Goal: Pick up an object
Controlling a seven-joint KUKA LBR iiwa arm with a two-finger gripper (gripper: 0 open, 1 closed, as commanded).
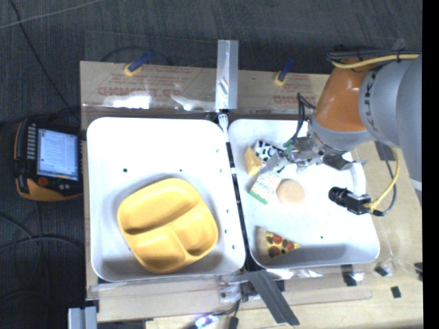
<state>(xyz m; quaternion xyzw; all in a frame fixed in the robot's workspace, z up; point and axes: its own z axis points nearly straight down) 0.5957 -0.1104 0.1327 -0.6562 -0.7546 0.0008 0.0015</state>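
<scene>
My gripper (280, 157) hangs low over the upper left part of the right bin (357, 252), reaching in from the right. Just beneath and around it lie several small objects: a black-and-white spotted piece (263, 147), a yellow wedge (252, 161), a white and green box (264, 185) and a round tan cookie (291, 192). A pizza slice toy (277, 244) lies near the bin's front left corner. The arm hides the fingertips from above.
The left bin (110, 142) holds a yellow divided plate (168, 223). A metal divider (227, 74) stands between the bins at the back. A handheld pendant (48, 157) lies off the bench to the left. A black cable fitting (348, 199) hangs over the right bin.
</scene>
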